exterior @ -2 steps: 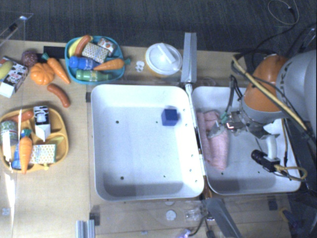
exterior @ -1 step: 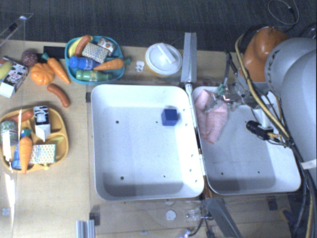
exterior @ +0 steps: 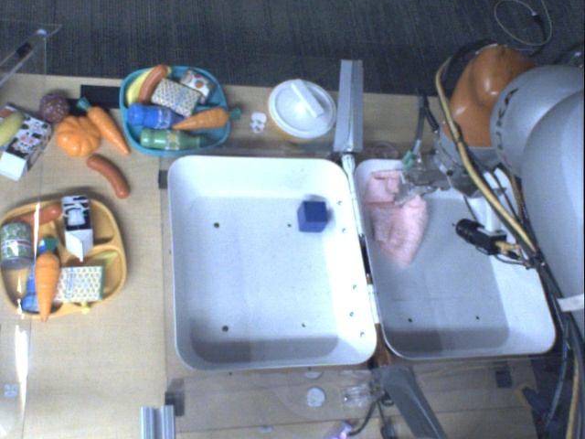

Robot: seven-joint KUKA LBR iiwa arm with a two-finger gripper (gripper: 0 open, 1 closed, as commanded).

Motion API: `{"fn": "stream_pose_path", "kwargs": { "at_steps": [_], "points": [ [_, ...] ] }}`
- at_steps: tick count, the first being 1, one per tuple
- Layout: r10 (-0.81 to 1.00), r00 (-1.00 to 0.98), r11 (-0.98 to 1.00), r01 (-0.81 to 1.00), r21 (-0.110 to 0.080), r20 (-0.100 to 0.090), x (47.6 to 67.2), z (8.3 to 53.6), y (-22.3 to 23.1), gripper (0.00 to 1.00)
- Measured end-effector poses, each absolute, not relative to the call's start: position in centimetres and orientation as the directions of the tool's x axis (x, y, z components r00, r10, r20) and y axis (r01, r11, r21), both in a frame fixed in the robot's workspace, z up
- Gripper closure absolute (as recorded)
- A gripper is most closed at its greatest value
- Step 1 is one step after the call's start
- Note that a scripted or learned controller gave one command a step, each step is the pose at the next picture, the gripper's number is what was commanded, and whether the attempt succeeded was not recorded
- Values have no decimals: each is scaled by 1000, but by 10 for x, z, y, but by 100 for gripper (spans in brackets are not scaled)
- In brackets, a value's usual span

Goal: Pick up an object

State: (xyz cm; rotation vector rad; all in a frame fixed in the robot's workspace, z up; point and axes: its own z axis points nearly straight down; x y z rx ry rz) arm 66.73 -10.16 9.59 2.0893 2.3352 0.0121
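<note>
We record: gripper pinching pink cloth hanging beneath it; blue cube well apart leftward.

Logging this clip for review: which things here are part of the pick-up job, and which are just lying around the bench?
Job:
- gripper, over the right bin
- pink cloth, hanging at the gripper
- blue block in the left bin

Lying about:
- blue bowl of toy food
- yellow tray of toy food
- white lidded cup
- loose toy pumpkin
</note>
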Motion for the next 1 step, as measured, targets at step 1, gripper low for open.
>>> {"fn": "stream_pose_path", "kwargs": {
  "at_steps": [1],
  "points": [
    [938, -347, 347, 938, 1, 0, 670, 182, -74, 100]
  ]
}}
